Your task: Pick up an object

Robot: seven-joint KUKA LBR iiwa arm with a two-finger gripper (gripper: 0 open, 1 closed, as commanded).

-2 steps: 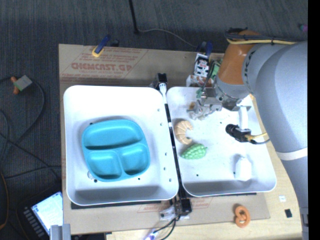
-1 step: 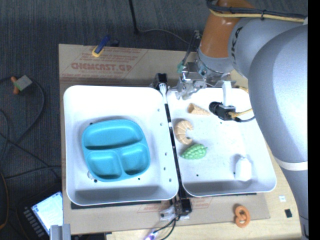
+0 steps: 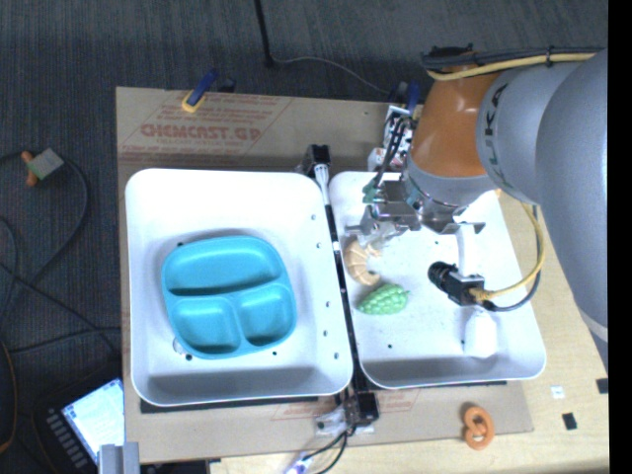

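Looming large from the right, the arm (image 3: 513,117) hangs its gripper (image 3: 380,227) just above the tan pastry (image 3: 357,258) by the right bin's (image 3: 513,363) left wall — whether it's spread or closed I cannot tell — and the green piece (image 3: 382,299) crowding close could spoil a clean grab.

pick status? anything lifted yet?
Done: the arm is in over the right bin, with the gripper low at its left side.
In hand: it sits right over the tan croissant-like piece; whether that piece is gripped is not visible.
Left: nothing looks lifted. The tan piece and the green bumpy object both lie on the bin floor, and the blue divided tray sits in the left bin.
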